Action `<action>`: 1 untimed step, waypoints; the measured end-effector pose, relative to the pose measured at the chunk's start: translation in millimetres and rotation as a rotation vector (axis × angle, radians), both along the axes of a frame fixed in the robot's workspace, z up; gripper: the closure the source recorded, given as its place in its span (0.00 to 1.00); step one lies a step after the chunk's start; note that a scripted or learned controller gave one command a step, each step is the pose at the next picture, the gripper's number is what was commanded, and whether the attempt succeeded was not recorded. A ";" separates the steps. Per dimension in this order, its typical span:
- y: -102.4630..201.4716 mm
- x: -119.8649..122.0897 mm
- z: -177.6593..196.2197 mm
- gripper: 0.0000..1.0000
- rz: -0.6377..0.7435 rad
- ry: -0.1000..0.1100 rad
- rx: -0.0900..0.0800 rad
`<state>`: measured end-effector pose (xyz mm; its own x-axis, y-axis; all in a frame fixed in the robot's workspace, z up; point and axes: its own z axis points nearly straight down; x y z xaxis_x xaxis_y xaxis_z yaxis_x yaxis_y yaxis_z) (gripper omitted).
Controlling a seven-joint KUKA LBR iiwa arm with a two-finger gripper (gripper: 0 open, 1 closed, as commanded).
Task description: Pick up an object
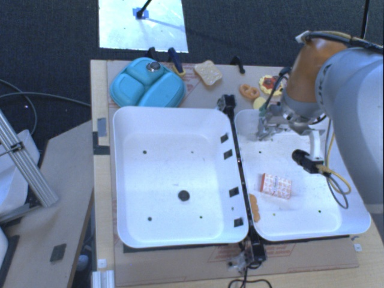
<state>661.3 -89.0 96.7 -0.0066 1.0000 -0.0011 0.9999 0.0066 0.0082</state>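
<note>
Two candidate objects are lying in the right white bin (354, 218): a small rectangular packet with a red-and-white pattern (276, 185) sitting flat near the middle of the floor, and a small orange-brown oblong piece (254, 207) resting against the bin's left wall, just beside the divider between the bins. The packet is lying with its long axis running roughly left to right across the view, tilted a little downward to the right.

The grey arm's two-finger gripper (266, 129) is hovering over the far end of the same bin, close to its back rim. From the gripper, the packet is lying nearer the camera and slightly to the right, well apart from the fingertips; the oblong piece is lying farther still toward the camera. Judging from this, the coming move is calling for a pull toward the near side of the bin before any descent.

The gripper is pointing down and nothing is showing between its fingers, though whether they are spread or closed is too small to tell.

One small dark round object (183, 195) is sitting alone in the left white bin (129, 221). Behind the bins, a light blue plastic divided tray (147, 87), a tan toast-shaped toy (208, 72) and an orange pretzel-shaped toy (249, 91) are resting on the bench.
</note>
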 end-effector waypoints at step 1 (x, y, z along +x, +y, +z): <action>8.0 -135.1 92.8 1.00 -0.008 0.006 0.002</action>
